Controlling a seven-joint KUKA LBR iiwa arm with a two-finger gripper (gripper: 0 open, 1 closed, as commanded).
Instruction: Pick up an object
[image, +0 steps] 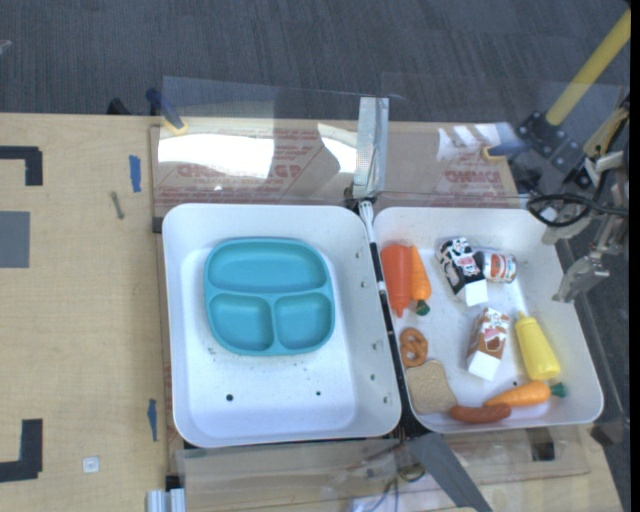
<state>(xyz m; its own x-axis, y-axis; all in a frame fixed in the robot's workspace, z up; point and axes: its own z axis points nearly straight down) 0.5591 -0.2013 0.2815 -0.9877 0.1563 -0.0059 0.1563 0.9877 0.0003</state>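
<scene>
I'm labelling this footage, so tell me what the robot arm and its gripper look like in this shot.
At the right edge, the gripper is pale grey metal with slim parts. Above it sits a dark grey bracket, a loop of black cable and a slanting yellow bar. Finer markings are too small to tell.

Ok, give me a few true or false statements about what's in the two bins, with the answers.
1. The blue tray sits in the left bin. True.
2. The mustard bottle is on the blue tray. False: it lies in the right bin, near its right side.
3. The pretzel lies below the big carrot in the picture. True.
4. The gripper holds the small carrot. False: the small carrot lies at the right bin's front edge, and the gripper is at that bin's right rim.
5. The toast is in the left bin. False: it is in the right bin, by the pretzel.
</scene>
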